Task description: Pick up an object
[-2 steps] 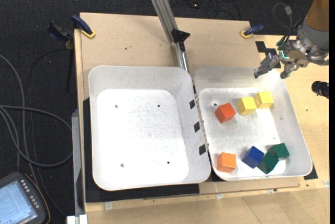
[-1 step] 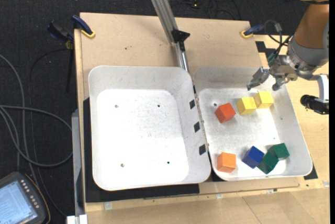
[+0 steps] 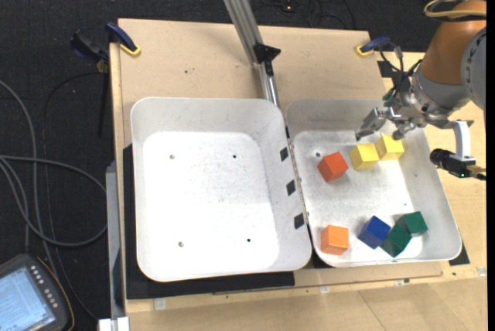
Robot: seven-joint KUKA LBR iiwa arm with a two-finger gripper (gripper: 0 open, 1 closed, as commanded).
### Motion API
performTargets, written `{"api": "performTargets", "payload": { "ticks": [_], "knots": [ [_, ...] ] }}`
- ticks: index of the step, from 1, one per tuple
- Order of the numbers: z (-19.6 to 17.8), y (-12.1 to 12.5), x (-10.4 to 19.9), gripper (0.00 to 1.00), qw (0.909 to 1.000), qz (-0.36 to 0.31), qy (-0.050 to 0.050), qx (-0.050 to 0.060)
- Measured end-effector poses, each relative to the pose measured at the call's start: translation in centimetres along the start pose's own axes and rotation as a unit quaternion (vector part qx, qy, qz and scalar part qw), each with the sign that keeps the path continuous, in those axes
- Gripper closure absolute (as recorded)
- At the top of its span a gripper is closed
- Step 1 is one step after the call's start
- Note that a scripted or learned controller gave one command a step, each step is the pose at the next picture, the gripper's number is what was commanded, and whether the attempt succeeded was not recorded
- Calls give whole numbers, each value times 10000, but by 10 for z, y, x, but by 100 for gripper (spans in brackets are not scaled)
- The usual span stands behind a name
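My gripper (image 3: pixel 382 126) hangs over the back of the right bin (image 3: pixel 363 198), just above and behind two yellow blocks (image 3: pixel 363 156) (image 3: pixel 391 147) that sit side by side. Its fingers look open, with nothing between them. A red-orange block (image 3: pixel 332 166) lies left of the yellow ones. Near the bin's front edge are an orange block (image 3: pixel 335 239), a blue block (image 3: pixel 376 231) and two green blocks (image 3: pixel 414 223) (image 3: pixel 397 239) bunched together.
The left bin (image 3: pixel 201 190) sits beside the right one, their rims meeting at the middle. A metal pole (image 3: pixel 236 1) slants in from the top to the bins' back edge. Clamps (image 3: pixel 124 39) (image 3: pixel 373 46) grip the board's back corners.
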State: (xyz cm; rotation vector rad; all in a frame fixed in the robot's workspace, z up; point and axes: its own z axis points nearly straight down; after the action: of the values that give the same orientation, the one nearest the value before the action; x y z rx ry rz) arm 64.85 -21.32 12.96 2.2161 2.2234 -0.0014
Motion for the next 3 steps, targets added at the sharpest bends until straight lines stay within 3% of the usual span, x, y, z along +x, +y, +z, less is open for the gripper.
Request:
{"api": "performTargets", "payload": {
  "ticks": [1, 2, 3],
  "knots": [
    [7, 5, -2, 0, 10000, 4, -26, -92],
    [-1, 5, -2, 100, 10000, -5, -41, -87],
    [-46, 10, -6, 100, 10000, 6, -3, -31]
  ]
}}
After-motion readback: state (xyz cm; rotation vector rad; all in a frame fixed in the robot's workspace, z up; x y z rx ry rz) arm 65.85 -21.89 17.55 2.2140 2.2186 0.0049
